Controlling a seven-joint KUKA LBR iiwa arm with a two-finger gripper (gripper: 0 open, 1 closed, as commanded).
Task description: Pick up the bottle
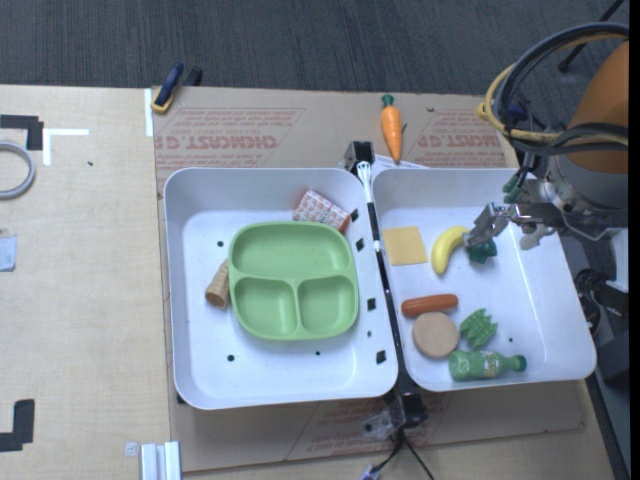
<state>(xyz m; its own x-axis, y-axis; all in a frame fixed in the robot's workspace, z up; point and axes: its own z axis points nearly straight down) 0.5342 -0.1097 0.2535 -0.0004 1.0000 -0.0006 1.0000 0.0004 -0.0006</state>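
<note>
A green bottle (486, 365) lies on its side near the front edge of the right bin (560, 298), its cap pointing toward the arm's side of the bench (90, 298). Just behind it sits a leafy green toy vegetable (478, 327), with a round tan disc (435, 335) beside that and a sausage (429, 305) lying across the bin floor a little farther back. A yellow cheese slice (405, 246) and a banana (448, 248) rest near the bin's rear, the banana close to the end effector (484, 238).

The end effector hangs over the rear part of the right bin, well apart from the bottle, with a small dark green object (482, 252) at its tip; whether its fingers are released or clenched cannot be told from this angle. The grey arm (575, 183), its orange band (605, 98) above the wrist, reaches in from the right under looping cables (530, 78).

In the left bin (190, 298), a green divided plate (294, 280) takes the middle, with a cork-coloured cone (218, 286) touching its left side and a patterned packet (320, 208) behind it. A toy carrot (390, 126) lies on the cardboard sheet (230, 138) behind the bins, and a blue-and-yellow marker (167, 88) rests at the sheet's rear left corner.
</note>
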